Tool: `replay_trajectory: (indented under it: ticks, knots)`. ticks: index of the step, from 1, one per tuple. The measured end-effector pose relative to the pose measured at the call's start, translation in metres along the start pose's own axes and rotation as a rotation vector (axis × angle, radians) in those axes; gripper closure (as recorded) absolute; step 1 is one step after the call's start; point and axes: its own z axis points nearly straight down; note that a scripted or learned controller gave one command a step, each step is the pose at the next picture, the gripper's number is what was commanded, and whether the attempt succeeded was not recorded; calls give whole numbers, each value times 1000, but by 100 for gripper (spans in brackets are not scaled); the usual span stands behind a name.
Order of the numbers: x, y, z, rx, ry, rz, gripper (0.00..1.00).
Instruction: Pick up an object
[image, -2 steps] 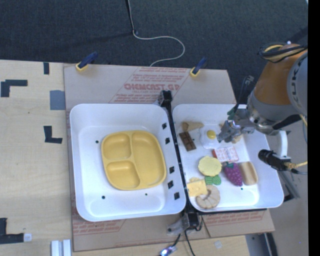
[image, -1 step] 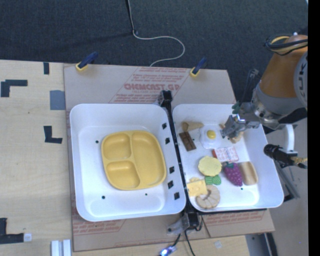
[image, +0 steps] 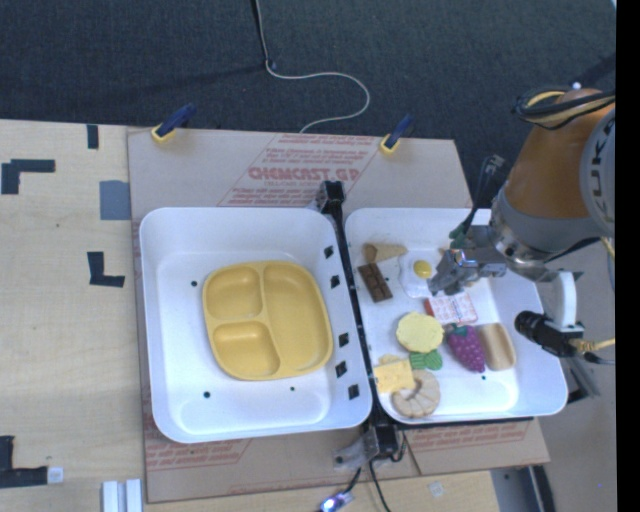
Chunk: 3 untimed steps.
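grey gripper low in right bin, nothing lifted yet

grey gripper (image: 452, 277) sits low over the middle of the right bin (image: 540, 400); jaw state cannot be told from this angle, and nothing is visibly held. judged: approach done, grasp and lift remain. closest candidates are the red-and-white packet (image: 455, 309) just under it and the fried egg (image: 421, 269) beside it. further out: yellow disc (image: 419, 331), grapes (image: 466, 347), bread roll (image: 497, 345), chocolate bar (image: 375, 282) near the dividing edge. crowding may spoil a clean pinch. left bin (image: 160, 300) holds a yellow tray (image: 266, 320).
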Motion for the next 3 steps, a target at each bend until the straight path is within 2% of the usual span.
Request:
replay_trajectory:
  ticks: [1,2,3]
  knots:
    - [43,-44,-1,3,1,-1,100]
    - [58,-59,7,2,0,1,100]
    - [55,-56,-3,-1,0,1,100]
